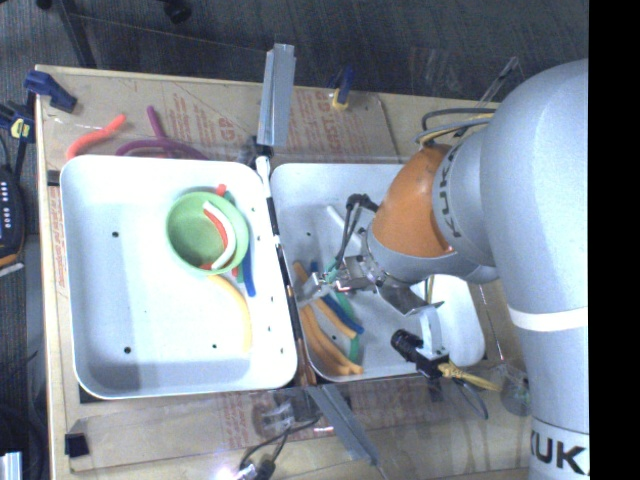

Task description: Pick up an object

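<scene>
My gripper (pixel 327 284) hangs low in the right bin (pixel 330 176), close to its left wall. It is right above a heap of small things in the near-left corner: orange-yellow sticks (pixel 322 343) and a green piece (pixel 347 320) with some blue beside it. The wrist and the orange band (pixel 415 213) cover the middle of that bin. In the left bin (pixel 120 298) a green bowl (pixel 205 230) holds a red piece (pixel 217 218). A yellow strip (pixel 240 306) and a blue piece (pixel 248 271) lie beside the bowl.
A metal bar (pixel 276 88) stands at the back between the bins. Orange and purple cables (pixel 150 146) lie on the bench behind the left bin. A black fitting (pixel 412 348) on the arm sits over the right bin's front edge. The big grey arm body fills the right side.
</scene>
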